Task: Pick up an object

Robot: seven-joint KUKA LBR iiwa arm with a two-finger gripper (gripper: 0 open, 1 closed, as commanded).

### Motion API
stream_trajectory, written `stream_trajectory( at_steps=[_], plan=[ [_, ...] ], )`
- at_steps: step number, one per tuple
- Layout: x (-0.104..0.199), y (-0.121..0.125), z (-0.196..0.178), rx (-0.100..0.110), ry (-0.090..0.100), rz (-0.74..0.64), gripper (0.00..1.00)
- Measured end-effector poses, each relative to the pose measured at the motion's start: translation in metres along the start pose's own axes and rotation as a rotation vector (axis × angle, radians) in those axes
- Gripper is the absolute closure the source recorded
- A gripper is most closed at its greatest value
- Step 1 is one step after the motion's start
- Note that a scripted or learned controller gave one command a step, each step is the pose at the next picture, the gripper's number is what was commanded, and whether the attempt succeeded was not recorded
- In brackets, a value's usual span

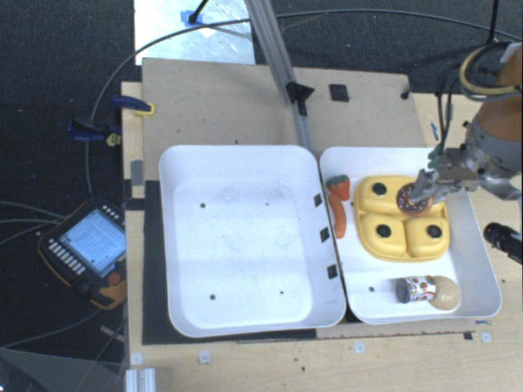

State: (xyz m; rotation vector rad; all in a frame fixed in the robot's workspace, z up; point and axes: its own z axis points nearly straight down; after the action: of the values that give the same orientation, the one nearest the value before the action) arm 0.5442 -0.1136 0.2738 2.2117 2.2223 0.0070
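Looking down on the bench, two shallow white bins sit side by side across the middle of the frame: the left bin (237,243) and the right bin (482,280), their inner rims touching. The arm (494,133) comes in from the right edge, grey with an orange band above the wrist, and its gripper (418,193) hangs over the upper part of the right bin. Right under the gripper's tip sits a small dark brown ring-shaped object (411,201), resting on top of a yellow four-lobed tray (396,235) with a dark spot in each lobe. The tip is at or just above that ring; whether the jaws are apart or closed on it, I cannot tell from this angle.

At the left of the right bin, an orange carrot-shaped toy (338,207) lies lengthwise along the wall, just beside the yellow tray. Lower down in the same bin, a small patterned can (413,289) lies on its side, touching a pale beige rounded object (445,293) to its right.

Outside the bins, at the lower left of the frame, a teach pendant (86,247) with a lit blue screen rests on the dark floor, and a grey pole (274,43) slants down from the top centre toward the bench
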Motion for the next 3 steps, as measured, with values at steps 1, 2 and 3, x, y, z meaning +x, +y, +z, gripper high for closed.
stream_trajectory(
  at_steps=[1,2,3],
  plan=[
    [0.06,0.004,0.0,0.005,0.003,-0.006,1.0],
    [0.112,0.014,0.004,0.005,0.002,-0.005,1.0],
    [0.155,0.011,0.011,0.007,0.003,-0.005,1.0]
  ],
)
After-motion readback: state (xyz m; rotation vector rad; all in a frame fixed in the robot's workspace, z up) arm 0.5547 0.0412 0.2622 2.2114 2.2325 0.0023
